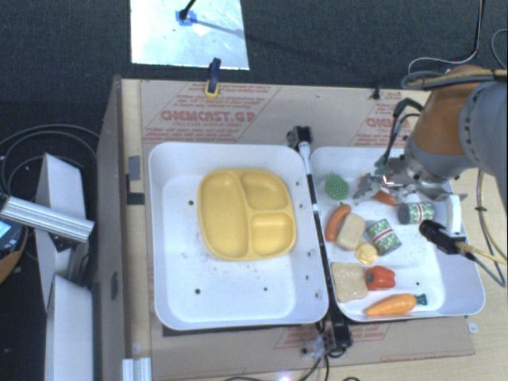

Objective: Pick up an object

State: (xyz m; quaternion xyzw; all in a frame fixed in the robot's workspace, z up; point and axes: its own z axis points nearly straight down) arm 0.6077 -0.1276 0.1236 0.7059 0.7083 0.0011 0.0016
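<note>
Nearest the bottom edge of the right bin (464, 292) lies a carrot (391, 304), orange w/ a dark green stem end, lengthwise along the front wall. Just behind it: a tan bread slice (348, 281) on the left and a red pepper (381, 277) beside it, close but apart. Next row back: a small yellow piece (366, 253), a green-and-white can (382, 236) lying tilted, a beige block (351, 231), and an orange sausage-like piece (337, 220) leaning against the block's left side. Further right, another green-labelled can (416, 212) lies on its side, just below the gripper's body. Behind those, a green knobbly ball (336, 186) sits near the bin's back-left corner.

Gripper (371, 186) is low over the back of the right bin, metal fingers pointing left, towards the green ball; a small gap separates them. Whether the fingers are spread or pressed together: cannot tell, and nothing is seen pinched btwn them. An orange bit (386, 198) shows right under the gripper.

Left bin (178, 292) holds a yellow compartment tray (244, 213), roughly centred. Arm (456, 129), grey w/ orange band, comes in from the right.
</note>
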